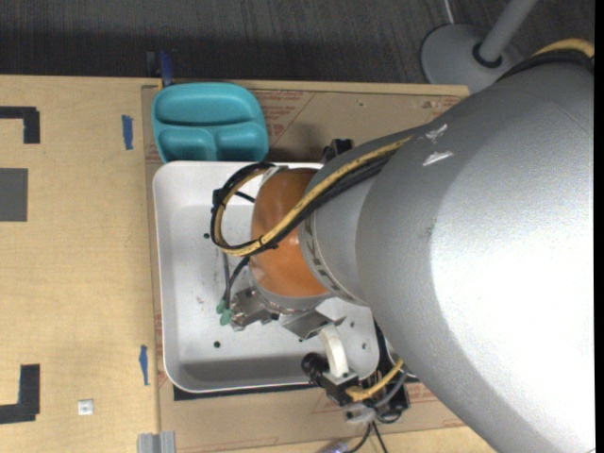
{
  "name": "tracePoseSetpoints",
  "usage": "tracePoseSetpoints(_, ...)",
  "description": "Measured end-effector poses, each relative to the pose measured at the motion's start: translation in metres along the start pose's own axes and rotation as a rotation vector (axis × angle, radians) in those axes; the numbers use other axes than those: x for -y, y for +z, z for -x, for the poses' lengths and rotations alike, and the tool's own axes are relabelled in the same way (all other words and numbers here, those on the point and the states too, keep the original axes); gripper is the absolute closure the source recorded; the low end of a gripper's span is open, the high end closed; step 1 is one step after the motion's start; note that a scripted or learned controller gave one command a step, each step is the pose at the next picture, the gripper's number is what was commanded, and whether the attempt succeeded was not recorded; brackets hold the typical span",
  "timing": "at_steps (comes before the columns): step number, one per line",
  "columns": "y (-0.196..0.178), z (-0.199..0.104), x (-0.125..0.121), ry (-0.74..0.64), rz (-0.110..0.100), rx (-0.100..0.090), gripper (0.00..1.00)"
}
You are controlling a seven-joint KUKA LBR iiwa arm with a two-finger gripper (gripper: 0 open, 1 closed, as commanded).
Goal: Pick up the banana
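My arm reaches in from the right and covers most of the scene, its orange band hanging over the white bin. Below the band, the gripper is low inside this bin, near the middle of the bin floor, with small green tips at its left end. Black and yellow cables loop around the wrist. The arm's bulk hides the right part of this bin and whatever lies under it. The bare white floor that shows to the left of the gripper carries only a few dark specks.
A teal divided tray stands on the bench just behind the bin's far edge. Blue tape marks and black marks sit on the brown bench to the left. A grey stand base is at the top right.
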State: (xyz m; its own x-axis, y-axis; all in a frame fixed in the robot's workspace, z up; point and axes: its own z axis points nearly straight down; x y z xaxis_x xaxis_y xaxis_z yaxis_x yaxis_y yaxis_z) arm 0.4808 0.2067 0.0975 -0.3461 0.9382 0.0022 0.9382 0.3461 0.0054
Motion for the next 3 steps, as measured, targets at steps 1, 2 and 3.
tracePoseSetpoints(1,-0.010,0.000,0.000,0.000,0.001,0.000,1.00)
tracePoseSetpoints(2,-0.019,0.000,-0.001,0.001,0.002,0.000,1.00)
tracePoseSetpoints(3,-0.069,0.046,0.018,-0.178,-0.004,0.003,1.00)
